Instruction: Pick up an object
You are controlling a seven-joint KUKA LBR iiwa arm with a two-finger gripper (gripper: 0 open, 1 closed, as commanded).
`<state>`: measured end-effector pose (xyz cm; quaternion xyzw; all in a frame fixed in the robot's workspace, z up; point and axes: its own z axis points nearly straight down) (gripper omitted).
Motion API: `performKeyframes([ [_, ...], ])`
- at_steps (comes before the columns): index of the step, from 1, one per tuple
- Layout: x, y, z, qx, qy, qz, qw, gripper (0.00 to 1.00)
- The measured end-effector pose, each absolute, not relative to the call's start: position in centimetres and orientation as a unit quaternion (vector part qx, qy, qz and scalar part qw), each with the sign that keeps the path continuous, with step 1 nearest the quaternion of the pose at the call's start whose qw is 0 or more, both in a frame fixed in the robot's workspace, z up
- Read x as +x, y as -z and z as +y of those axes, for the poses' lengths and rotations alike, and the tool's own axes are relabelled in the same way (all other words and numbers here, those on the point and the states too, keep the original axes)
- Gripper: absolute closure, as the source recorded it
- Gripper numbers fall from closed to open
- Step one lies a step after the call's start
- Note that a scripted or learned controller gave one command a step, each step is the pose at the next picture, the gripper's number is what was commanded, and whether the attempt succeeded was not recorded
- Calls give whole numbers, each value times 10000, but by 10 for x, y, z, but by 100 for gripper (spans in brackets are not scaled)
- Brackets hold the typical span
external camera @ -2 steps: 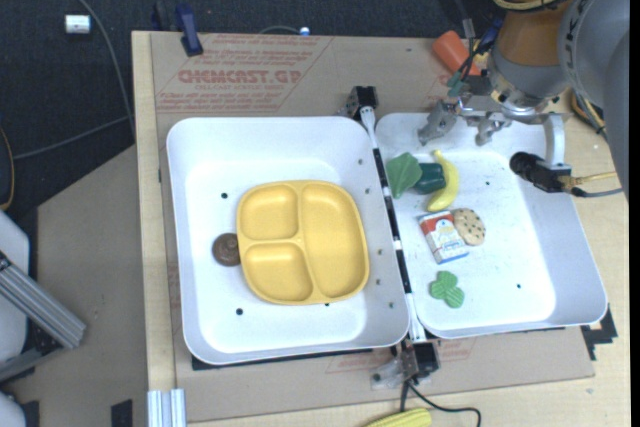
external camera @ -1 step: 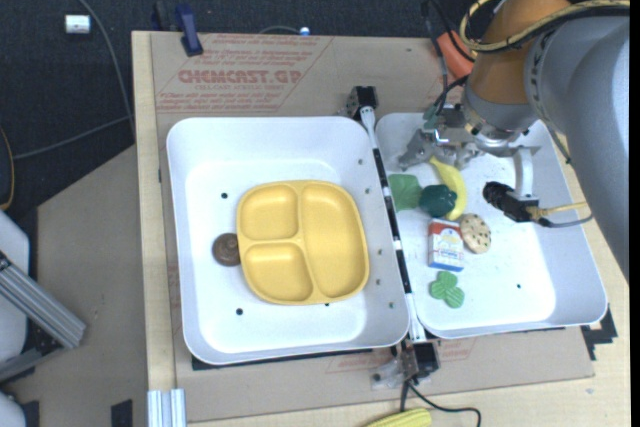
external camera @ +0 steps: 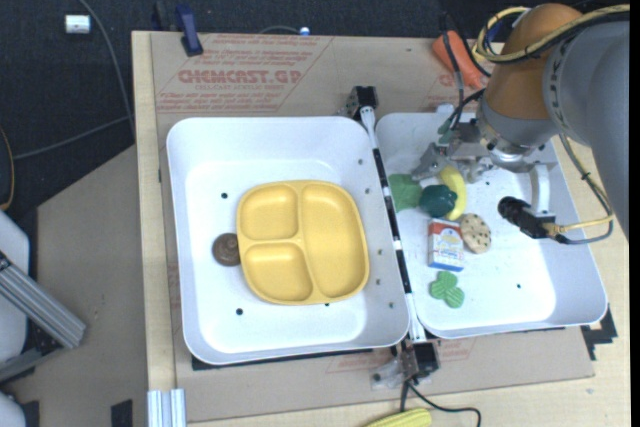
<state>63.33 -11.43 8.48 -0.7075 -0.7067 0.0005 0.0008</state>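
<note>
Camera view, looking down at a slant on the desk (external camera: 150, 245): we log two white bins side by side. The left bin (external camera: 200, 165) carries a yellow divided plate (external camera: 300, 240) near its middle, with a small brown round object (external camera: 226, 249) touching the plate's rim at 9 o'clock.

The right bin (external camera: 560, 285) carries the loose candidates. Taking the teal object (external camera: 437, 201) as centre: a green piece (external camera: 404, 190) lies just beside it at 9 o'clock, a yellow piece (external camera: 454, 183) touches it at 1 o'clock, a spotted cookie (external camera: 475, 233) sits at 4 o'clock, and a red-and-white small carton (external camera: 446, 245) lies at 6 o'clock. Past the carton, at 6 o'clock again, is a green leafy piece (external camera: 448, 290).

The arm enters from 3 o'clock, orange band uppermost. The gripper (external camera: 462, 158) hangs low over the bin's upper part, close above the yellow and teal pieces. We cannot tell whether the fingers are apart or together; the wrist body hides them.

Progress, our judgement: nothing is visibly lifted, every object rests on the bin floor. The approach seems made; closing on a piece, most likely the yellow or teal one, and raising it remain to be done.
</note>
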Motion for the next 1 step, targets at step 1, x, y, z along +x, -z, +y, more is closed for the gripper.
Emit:
performKeyframes([
  [1,634,-95,-114,-7076,3,-7066,2,100],
])
